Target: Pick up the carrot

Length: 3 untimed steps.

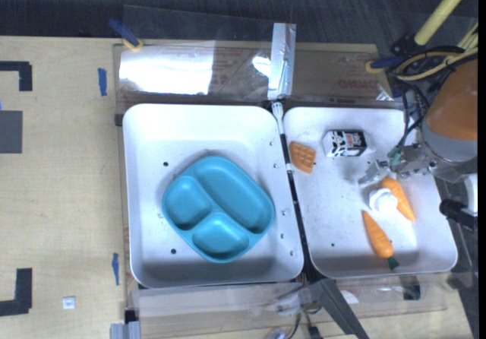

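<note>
Pale wood surface point(53, 201) with strips of black and blue tape carries two shallow white bins side by side; dark floor lies beyond its far edge.

Hand point(391, 156): seen at the right bin's far right side, low over the bin floor, below the grey arm point(448, 144) and its orange band point(458, 106). Metal parts of the hand are small and partly lost against the white bin. Whether it is released or clenched cannot be told. Nothing can be seen grasped in it.

Just below the hand: one carrot point(402, 200), orange, lying at a slant with its upper end right beside the hand. Whether it touches the hand cannot be told. A small white object point(383, 200) lies against this carrot's left side; identity unclear.

A second carrot point(377, 234) lies nearer the front of the right bin point(334, 254), just below the white object, slanted the same way, with a green tip at its lower end close to the front wall.

Further left in the same bin: a black-and-white toy point(345, 143) near the far wall, and an orange waffle-like piece point(302, 156) beside the divide between the bins.

Left bin point(144, 140): holds a blue divided plate point(218, 207) with three compartments, set at a slant about mid-bin.

Behind the bins: a clear plastic sheet point(197, 64) with glare. Yellow pole and cables point(440, 14) at the upper right.
</note>
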Each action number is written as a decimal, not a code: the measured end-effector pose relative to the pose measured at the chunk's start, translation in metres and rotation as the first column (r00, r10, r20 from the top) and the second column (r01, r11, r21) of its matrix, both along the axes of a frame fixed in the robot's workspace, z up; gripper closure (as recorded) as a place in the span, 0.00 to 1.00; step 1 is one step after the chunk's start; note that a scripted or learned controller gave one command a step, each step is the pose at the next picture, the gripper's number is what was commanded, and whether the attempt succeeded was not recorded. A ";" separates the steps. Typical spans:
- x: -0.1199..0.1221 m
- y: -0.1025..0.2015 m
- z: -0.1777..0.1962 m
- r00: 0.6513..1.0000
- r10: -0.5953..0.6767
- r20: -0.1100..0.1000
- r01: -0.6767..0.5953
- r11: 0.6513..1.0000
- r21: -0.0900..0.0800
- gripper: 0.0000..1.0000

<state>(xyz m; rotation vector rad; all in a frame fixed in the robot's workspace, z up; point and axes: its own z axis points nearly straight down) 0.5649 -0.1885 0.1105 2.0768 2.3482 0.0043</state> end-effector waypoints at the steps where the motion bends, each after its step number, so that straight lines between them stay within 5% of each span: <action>1: -0.023 -0.020 -0.022 0.996 0.095 -0.001 -0.095 0.995 0.010 0.00; 2: -0.021 -0.021 -0.011 0.996 0.093 0.005 -0.093 0.996 0.003 1.00; 3: -0.035 0.038 0.065 0.985 -0.173 -0.004 0.173 0.985 0.002 1.00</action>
